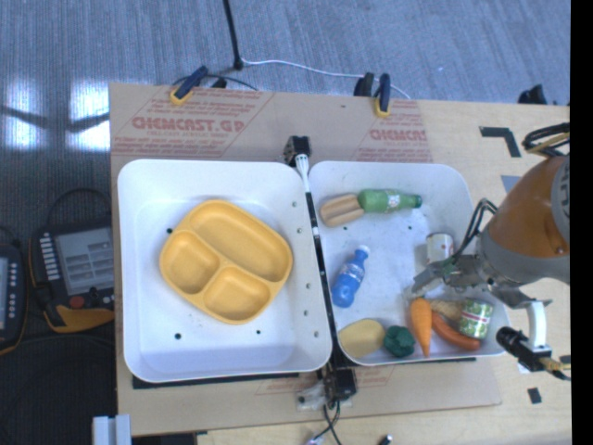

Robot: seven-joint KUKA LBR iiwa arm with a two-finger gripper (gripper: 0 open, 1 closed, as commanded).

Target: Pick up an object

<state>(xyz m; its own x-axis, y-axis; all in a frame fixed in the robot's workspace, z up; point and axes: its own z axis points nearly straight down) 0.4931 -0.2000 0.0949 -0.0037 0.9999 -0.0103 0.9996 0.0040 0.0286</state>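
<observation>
The right bin (pixel 408 170) holds several items. A tan bun (pixel 340 209) and a green bottle (pixel 389 199) lie along its far side, and a blue bottle (pixel 350 277) lies in the middle. At the near edge are a pale yellow potato (pixel 362 337), a dark green lump (pixel 399 341), an orange carrot (pixel 422 324), a red-orange piece (pixel 454 334) and a can with a green label (pixel 474 319). A small white cylinder (pixel 438 246) stands by the right wall. My gripper (pixel 435 284) hangs low over the bin's right part, just above the carrot and the can.
The left bin (pixel 139 248) holds a yellow divided plate (pixel 225 260). A ridge (pixel 318 258) separates the two bins. Clamps and a white cable sit at the bench's far edge. The arm's orange band (pixel 533 225) stands over the right bin's rim.
</observation>
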